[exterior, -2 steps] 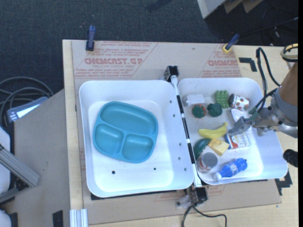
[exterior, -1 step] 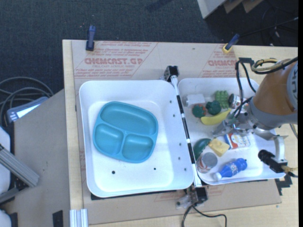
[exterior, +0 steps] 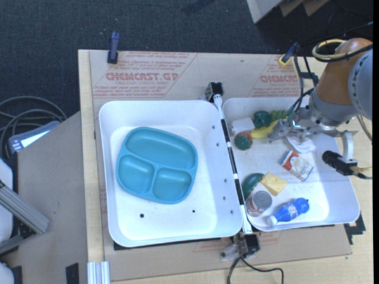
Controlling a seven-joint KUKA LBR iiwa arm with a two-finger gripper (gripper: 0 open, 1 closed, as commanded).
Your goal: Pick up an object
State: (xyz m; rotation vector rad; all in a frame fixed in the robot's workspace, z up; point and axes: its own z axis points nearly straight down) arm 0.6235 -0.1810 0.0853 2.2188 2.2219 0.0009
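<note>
While the end effector (exterior: 294, 132) hangs low in the right bin (exterior: 346, 203), whether it is spread or pressed together cannot be told, and nothing shows gripped; the step in hand is judged the descent toward a grasp. Beside the end effector lies the yellow banana (exterior: 265, 131); past it a red-and-white packet (exterior: 298, 165), cheese wedge (exterior: 273, 183), can (exterior: 259, 202) and blue bottle (exterior: 291, 209). The left bin (exterior: 118, 114) holds a blue divided tray (exterior: 157, 165).
</note>
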